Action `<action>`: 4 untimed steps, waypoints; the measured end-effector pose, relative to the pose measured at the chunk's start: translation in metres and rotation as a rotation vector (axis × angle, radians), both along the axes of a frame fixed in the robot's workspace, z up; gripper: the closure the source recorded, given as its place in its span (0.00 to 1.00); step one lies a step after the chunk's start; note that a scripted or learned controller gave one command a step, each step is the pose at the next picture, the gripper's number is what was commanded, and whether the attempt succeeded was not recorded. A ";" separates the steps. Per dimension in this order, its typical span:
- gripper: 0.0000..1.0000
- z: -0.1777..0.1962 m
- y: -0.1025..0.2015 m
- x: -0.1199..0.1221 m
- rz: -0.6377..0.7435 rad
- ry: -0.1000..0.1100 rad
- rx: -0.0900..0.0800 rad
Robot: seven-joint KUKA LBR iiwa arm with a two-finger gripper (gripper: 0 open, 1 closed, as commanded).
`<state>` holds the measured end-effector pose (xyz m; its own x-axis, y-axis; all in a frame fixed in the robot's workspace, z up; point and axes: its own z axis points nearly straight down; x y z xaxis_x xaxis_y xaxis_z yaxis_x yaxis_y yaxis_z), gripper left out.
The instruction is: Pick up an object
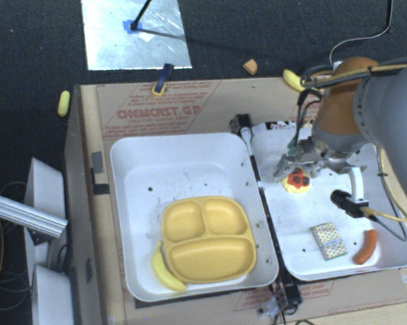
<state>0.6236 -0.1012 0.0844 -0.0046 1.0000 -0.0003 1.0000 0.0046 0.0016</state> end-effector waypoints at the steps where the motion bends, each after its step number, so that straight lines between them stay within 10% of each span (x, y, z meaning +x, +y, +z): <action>1: 0.00 0.000 -0.004 -0.008 -0.003 0.001 0.000; 3: 0.00 0.000 -0.014 0.005 -0.003 -0.001 0.000; 4: 1.00 0.014 -0.014 0.008 -0.001 -0.010 -0.001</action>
<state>0.6318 -0.1155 0.0986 -0.0039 1.0000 -0.0014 0.9999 0.0039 0.0113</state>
